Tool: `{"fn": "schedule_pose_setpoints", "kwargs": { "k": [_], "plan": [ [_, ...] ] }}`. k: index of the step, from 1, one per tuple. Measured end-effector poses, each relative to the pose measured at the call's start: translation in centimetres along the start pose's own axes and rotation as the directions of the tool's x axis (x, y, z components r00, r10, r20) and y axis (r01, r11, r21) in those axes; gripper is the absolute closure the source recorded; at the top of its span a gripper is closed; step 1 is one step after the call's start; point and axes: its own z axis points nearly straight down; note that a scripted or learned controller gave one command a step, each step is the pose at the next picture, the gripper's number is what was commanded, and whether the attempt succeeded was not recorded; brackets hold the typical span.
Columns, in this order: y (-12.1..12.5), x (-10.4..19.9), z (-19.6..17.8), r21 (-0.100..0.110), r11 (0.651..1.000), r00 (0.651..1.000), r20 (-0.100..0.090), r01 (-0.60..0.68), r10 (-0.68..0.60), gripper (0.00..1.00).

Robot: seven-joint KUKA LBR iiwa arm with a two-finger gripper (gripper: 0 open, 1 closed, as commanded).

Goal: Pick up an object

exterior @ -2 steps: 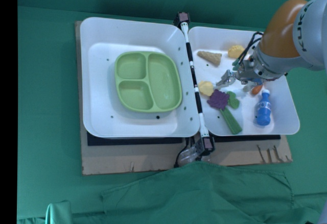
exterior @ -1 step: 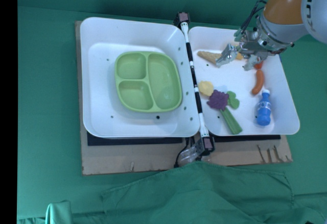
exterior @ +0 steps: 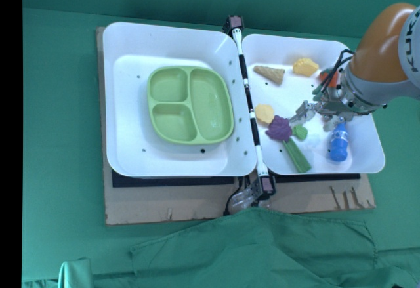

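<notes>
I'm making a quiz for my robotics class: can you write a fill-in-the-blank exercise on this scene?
1. The green plate lies in the ____ bin.
2. The plate has ____ compartments.
3. The blue bottle lies in the ____ bin.
4. The gripper hovers over the ____ bin.

Missing words: left; three; right; right

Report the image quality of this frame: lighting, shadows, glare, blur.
Camera view: even, soft lighting with a green cast; faint shadows inside the left bin around the green divided plate; mild glare on the arm's orange band; the gripper and nearby toys look slightly soft, small details unresolved.
</notes>
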Motion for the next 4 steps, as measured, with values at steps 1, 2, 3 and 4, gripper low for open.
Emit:
{"fn": "schedule_pose_setpoints", "kwargs": {
  "k": [1, 2, 3, 4],
  "plan": [
    [5.3, -0.6, 4.0, -0.013, 1.0, 1.0, 0.002, 0.008, -0.008, 0.0],
    [7.7, -0.4, 0.7, -0.015, 1.0, 1.0, 0.002, 0.009, -0.009, 0.0],
    [9.0, 0.8, 1.0, -0.011, 1.0, 1.0, 0.001, 0.009, -0.009, 0.0],
    [4.5, -1.5, 3.7, -0.024, 1.0, 1.0, 0.001, 0.005, -0.005, 0.0]
  ]
}}
